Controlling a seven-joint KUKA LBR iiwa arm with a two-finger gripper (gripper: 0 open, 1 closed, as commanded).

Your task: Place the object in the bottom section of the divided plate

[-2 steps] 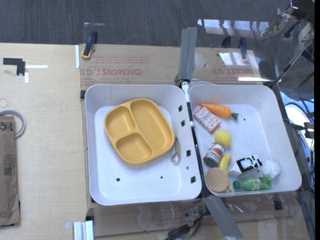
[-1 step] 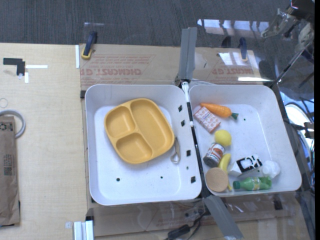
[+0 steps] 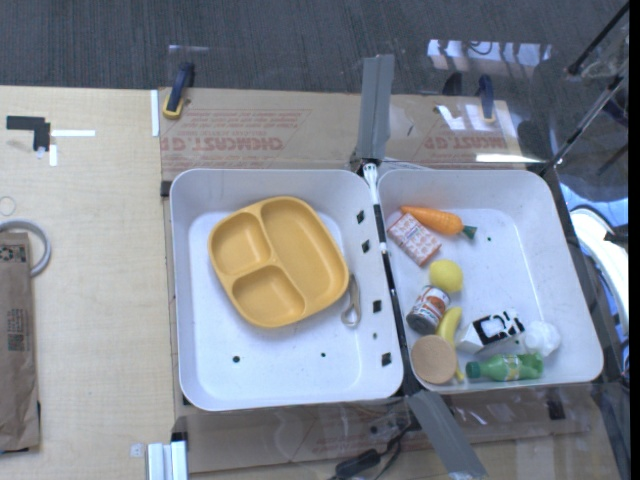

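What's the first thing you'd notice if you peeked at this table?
The big yellow divided plate jumps out first, lying in the left white bin with its three sections bare. Next comes the heap of toy food in the right white bin: an orange carrot near the top, a yellow lemon in the middle, and a green bottle lying along the bottom edge.

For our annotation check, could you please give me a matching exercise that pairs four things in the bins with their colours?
Things:
1. divided plate
2. carrot
3. bottle
4. round cookie

Colours:
A. green
B. tan
C. yellow
D. orange

Pairs: 1-C, 2-D, 3-A, 4-B
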